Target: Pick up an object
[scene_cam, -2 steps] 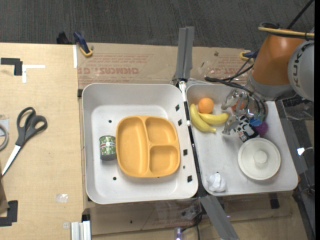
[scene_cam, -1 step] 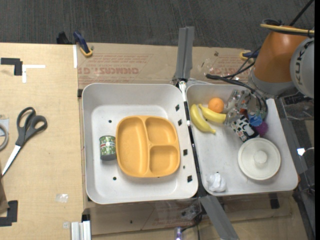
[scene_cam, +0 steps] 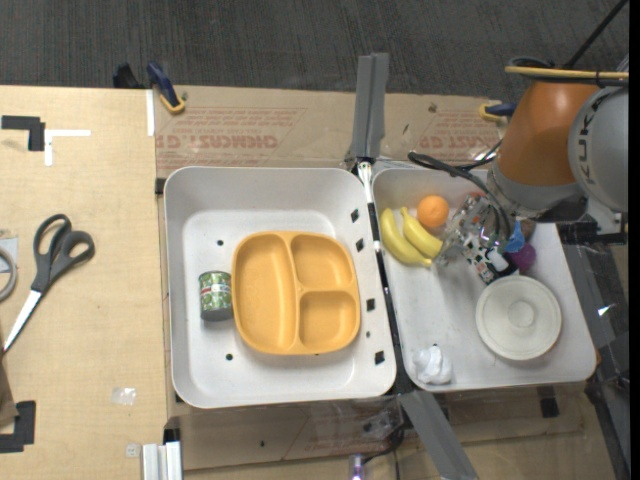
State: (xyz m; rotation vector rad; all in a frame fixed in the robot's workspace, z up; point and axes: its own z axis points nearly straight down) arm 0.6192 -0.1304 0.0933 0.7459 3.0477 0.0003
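The two-finger gripper (scene_cam: 480, 238) hangs over the right white bin (scene_cam: 575, 368), yellow bananas (scene_cam: 408, 236) at its nine o'clock; its jaws I cannot tell.

Smooth, seemingly plastic yellow tray (scene_cam: 296, 293); matt wooden bench (scene_cam: 80, 368).

My gripper (scene_cam: 478, 236) low in right bin (scene_cam: 580, 368) beside bananas (scene_cam: 410, 236), orange (scene_cam: 432, 211); yellow tray (scene_cam: 296, 292) in left bin (scene_cam: 185, 268).
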